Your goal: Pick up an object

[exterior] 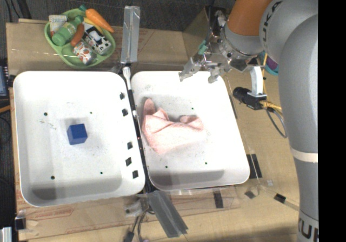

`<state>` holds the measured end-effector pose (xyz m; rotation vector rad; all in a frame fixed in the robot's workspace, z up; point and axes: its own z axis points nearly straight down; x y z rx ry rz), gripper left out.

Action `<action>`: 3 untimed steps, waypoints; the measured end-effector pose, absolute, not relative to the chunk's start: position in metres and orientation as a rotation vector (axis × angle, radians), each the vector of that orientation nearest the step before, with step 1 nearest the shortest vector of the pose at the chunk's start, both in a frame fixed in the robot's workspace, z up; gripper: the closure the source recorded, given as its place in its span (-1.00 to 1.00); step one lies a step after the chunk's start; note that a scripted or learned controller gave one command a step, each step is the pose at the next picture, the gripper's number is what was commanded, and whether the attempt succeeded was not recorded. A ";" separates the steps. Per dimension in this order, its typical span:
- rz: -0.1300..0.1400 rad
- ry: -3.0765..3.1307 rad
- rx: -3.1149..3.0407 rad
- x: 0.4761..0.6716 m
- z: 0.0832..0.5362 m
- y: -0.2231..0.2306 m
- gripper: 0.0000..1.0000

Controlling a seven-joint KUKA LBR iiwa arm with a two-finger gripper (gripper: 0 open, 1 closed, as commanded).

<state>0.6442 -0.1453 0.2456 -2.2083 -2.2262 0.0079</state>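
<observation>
A crumpled pink cloth (pixel 169 127) lies in the middle of the right bin (pixel 227 143). A small blue cube (pixel 77 133) rests in the left bin (pixel 32 105), left of its centre. My gripper (pixel 201 71) hangs over the far edge of the right bin, above and behind the cloth. Its two fingers are spread apart with nothing between them.
A green bowl (pixel 55 47) filled with toy food, including a carrot, stands on the bench behind the left bin. A grey divider bar (pixel 130 32) runs back between the bins. The arm's grey body (pixel 303 100) fills the right side.
</observation>
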 end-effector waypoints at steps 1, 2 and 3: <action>0.009 -2.205 -2.228 0.579 0.108 -0.182 -1.00; 0.003 -2.343 -2.086 0.589 0.091 -0.177 -1.00; 0.007 -2.345 -2.080 0.589 0.100 -0.178 1.00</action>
